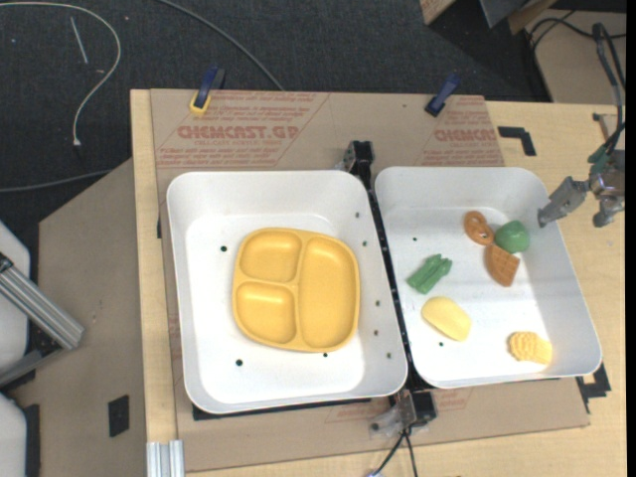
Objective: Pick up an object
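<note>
The right bin (556,296) holds several toy foods: a brown pretzel-like piece (478,228), a green round piece (513,236), a brown wedge (502,265), a green leafy piece (429,273), a pale yellow lump (446,318) and a yellow corn-like piece (530,347). My gripper (583,207) hangs at the far right, over the bin's upper right rim. It is open, and nothing sits between its fingers. One grey finger (559,203) points down-left toward the green round piece, a short way off it.
The left bin (199,266) carries a yellow divided plate (296,288). Two blue clamps (207,87) (442,94) grip the cardboard base at the back. Cables lie on the dark floor at the upper left.
</note>
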